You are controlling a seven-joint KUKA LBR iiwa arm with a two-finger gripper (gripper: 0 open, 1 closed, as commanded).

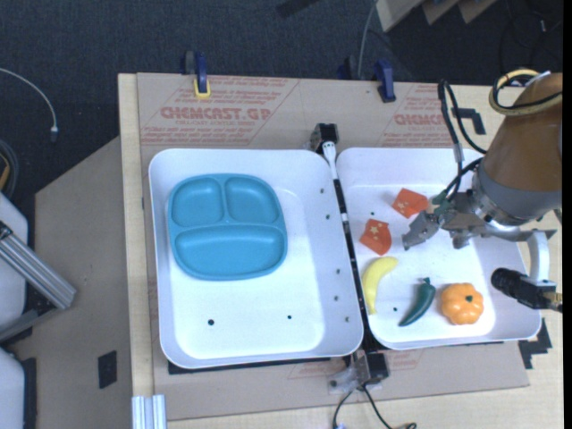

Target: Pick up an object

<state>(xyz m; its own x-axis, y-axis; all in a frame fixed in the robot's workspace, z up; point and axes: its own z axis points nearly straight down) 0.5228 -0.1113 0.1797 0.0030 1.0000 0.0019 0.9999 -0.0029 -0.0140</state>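
Arm [527, 150]: reaching in from the right edge of the frame, its orange band sitting above the grey wrist, over the right bin.
Pincer [418, 233]: hovering over the middle of the right bin, pointing toward the left of the frame; its two dark fingers are standing slightly apart with nothing between them.
Right bin [357, 170]: lying in the right half of the frame on the desk, carrying five small objects.
Upper red piece [409, 202]: lying in the upper middle of the right bin, just above and left of the pincer, not touching it as far as I can tell.
Lower red piece [376, 235]: sitting left of the pincer tips, near them but apart.
Banana [377, 279]: lying below the lower red piece, curving down toward the bin's left wall.
Green pepper [418, 302]: lying tilted in the lower middle of the right bin, between the banana and the pumpkin.
Orange pumpkin [461, 303]: sitting at the lower right of the bin, just beside the pepper.
Left bin [268, 329]: lying in the centre-left of the frame, touching the right bin along a shared edge.
Blue divided plate [228, 226]: resting in the upper left part of the left bin.
Desk [268, 114]: showing brown board with red lettering above both bins.
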